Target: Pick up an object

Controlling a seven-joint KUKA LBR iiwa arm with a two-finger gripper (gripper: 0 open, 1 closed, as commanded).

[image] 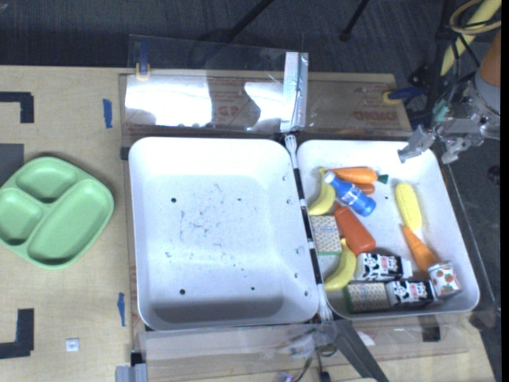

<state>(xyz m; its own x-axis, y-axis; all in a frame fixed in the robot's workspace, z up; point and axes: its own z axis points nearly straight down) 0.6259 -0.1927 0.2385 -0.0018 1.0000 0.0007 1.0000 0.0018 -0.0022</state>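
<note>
My gripper (437, 140) hangs over the top corner of the right white bin (461, 213). I can see nothing in it. It is too small and blurry for me to tell how wide it is open.

Closest to it is the yellow toy corn cob (409, 204). It lies just below my gripper, apart from the other toys. I think it is light and hard, and a bit bumpy, so it should not slip much. I would grab it across its middle, on the thin sides. This looks like the easy one.

Just past it is a thin orange toy carrot (418, 248). It looks smooth and may roll.

A little to the side lie a fat orange toy carrot (355, 176) and a blue and white plastic bottle (351, 196). They touch each other. The bottle is round and shiny, so it could slide out.

Farther down is a red-orange plastic bottle (355, 231), with a yellow toy banana (322, 201) and another yellow toy banana (343, 269) by the bin wall. These are crowded, so grabbing one is hard.

At the far end are small black and white cow-print boxes (380, 266) and a little white box with red spots (444, 278). Boxes have flat sides, good to pinch, but they sit packed close.

Well beyond is the left white bin (215, 229), and farthest off a green plastic tray with three parts (52, 211).
</note>
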